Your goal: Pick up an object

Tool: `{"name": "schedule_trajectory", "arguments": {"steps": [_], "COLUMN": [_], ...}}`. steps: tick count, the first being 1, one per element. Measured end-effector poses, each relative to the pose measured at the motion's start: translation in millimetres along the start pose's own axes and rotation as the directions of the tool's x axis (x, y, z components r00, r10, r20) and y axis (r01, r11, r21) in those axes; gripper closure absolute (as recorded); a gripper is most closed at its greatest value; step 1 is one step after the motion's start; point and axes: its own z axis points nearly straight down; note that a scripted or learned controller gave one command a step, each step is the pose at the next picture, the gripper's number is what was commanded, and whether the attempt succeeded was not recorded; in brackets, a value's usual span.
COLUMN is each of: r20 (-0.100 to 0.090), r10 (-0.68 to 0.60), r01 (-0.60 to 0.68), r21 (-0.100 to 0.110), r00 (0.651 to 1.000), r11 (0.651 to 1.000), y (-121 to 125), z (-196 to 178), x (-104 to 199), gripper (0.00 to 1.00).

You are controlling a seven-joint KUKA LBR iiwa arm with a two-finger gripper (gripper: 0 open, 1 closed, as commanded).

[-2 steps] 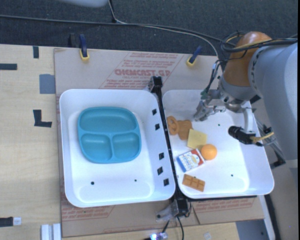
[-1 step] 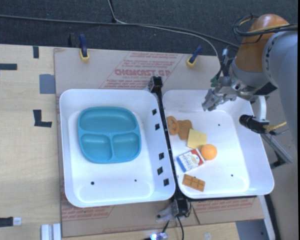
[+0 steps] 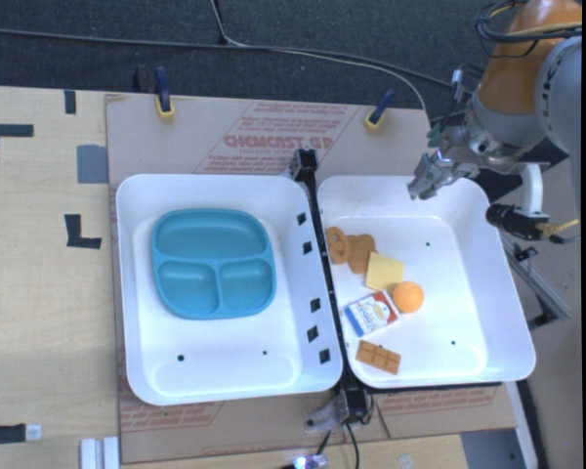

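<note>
The gripper [image 3: 432, 179] hung over the far rim of the right bin [image 3: 469, 360], well apart from the things inside it, with nothing between its fingers. Whether they were spread or closed could not be told at this size. That high, off-centre station read as a waiting or approach pose, since it left the whole bin open to the camera above.

All 5 pickable things lay bunched near the right bin's left wall: a brown pretzel [image 3: 344, 245] farthest back, a yellow wedge [image 3: 384, 270] touching it, an orange ball [image 3: 407, 296] just beside the wedge, a small carton [image 3: 371, 314] in front of that, and a waffle [image 3: 378, 357] nearest, a little apart from the rest. The bunching probably made a clean grasp harder, as fingers closing on one piece could nudge its neighbour; the waffle, standing clear, looked the easiest target.

The left bin [image 3: 137, 360] held a blue tray [image 3: 215, 262] with 3 compartments, lying flat in the middle. No pick had yet begun.
</note>
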Motion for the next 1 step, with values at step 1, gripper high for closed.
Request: {"name": "schedule_trajectory", "arguments": {"steps": [1], "r20": [0.000], "r10": [0.000], "r01": [0.000], "r21": [0.000], "r00": [1.000], "r11": [1.000], "y": [1.1], "z": [-44.4], "x": [0.5], "gripper": [1.00]}}
